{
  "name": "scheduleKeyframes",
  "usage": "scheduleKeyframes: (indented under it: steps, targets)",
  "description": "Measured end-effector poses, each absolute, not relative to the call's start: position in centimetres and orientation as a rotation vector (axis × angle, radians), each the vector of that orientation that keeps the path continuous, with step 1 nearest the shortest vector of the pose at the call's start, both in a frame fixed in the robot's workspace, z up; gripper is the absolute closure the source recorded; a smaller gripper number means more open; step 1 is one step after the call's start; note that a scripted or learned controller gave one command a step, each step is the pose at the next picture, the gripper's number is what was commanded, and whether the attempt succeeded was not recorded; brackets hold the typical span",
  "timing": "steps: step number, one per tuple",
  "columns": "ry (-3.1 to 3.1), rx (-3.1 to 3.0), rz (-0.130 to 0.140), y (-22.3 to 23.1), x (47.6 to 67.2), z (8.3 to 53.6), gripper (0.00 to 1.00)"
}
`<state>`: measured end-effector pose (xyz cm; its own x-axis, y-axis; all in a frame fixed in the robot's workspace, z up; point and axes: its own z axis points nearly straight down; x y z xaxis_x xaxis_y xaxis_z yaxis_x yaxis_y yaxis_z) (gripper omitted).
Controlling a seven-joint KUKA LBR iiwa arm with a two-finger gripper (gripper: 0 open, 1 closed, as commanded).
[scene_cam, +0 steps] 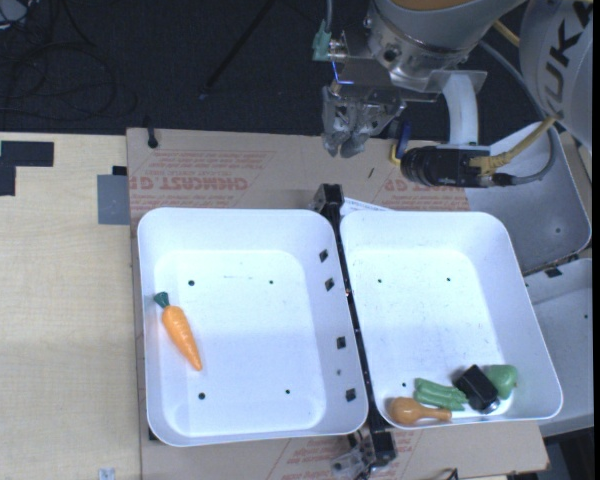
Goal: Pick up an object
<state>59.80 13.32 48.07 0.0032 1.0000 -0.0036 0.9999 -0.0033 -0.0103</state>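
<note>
End effector [348, 140] above bins, finger state unclear; one carrot [181, 335] left, four items right.

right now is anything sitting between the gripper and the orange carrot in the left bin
Nothing visible does. The gripper hangs above the bench behind both bins, and the orange toy carrot with a green top lies alone by the left wall of the left white bin. Bare bin floor surrounds it.

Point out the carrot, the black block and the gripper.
carrot [183, 337]: camera view, mid orange body.
black block [476, 386]: camera view, top face.
gripper [352, 138]: camera view, lower tip.
</note>
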Motion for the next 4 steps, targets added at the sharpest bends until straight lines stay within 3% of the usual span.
scheduleKeyframes:
  steps: [1,2,3,4]
  targets:
    - [-2.222,-2.221,-0.002,11.1,52.6,54.2,1.00]
    - [-2.225,-2.208,0.018,18.8,50.5,45.1,1.00]
    - [-2.212,-2.223,0.021,12.8,48.4,37.3,1.00]
    - [-2.215,-2.214,0.025,15.5,52.5,17.3,1.00]
